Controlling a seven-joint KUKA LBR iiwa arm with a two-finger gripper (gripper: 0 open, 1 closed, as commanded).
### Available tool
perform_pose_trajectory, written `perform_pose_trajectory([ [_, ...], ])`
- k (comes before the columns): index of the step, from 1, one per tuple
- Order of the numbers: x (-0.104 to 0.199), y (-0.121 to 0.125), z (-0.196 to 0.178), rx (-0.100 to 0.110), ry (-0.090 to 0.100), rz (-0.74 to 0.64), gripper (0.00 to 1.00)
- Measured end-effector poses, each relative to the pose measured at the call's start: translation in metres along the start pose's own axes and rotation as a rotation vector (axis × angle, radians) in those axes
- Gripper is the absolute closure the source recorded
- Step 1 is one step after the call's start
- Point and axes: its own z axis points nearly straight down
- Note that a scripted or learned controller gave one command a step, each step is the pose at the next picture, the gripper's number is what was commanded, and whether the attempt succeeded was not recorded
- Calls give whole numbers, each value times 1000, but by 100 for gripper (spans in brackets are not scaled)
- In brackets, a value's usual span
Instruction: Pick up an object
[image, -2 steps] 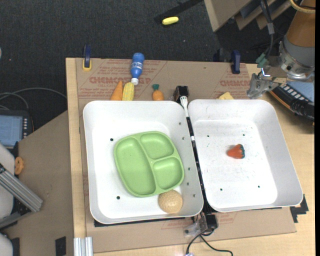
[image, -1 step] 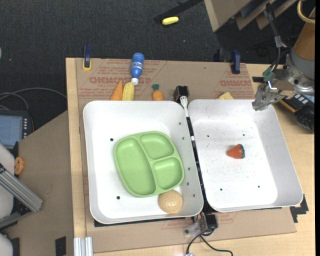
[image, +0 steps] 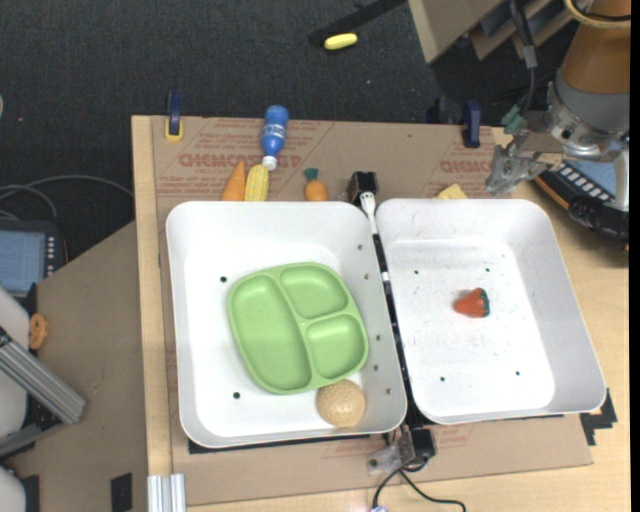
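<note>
Arm parked past the right bin's far corner.
The gripper (image: 507, 168) hangs beyond the right bin (image: 540, 380); its state is unclear. A red strawberry (image: 472, 303) lies inside.

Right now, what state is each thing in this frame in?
Green tray: flat in the left bin, its compartments bare.
Tan ball: resting against the tray's near edge.
Red toy: lying alone in the right bin.
Gripper: above the right bin's far edge, holding nothing I can see.
Blue bottle: lying on its side behind the bins.
</note>
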Motion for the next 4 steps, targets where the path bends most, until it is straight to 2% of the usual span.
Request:
perform_pose_trajectory([
  [1, 19, -65, -12, 11, 5, 3, 100],
  [2, -4, -5, 6, 0, -1, 2, 100],
  [3, 2, -64, -10, 10, 5, 4, 100],
  [4, 2, -1, 31, 1, 0, -1, 100],
])
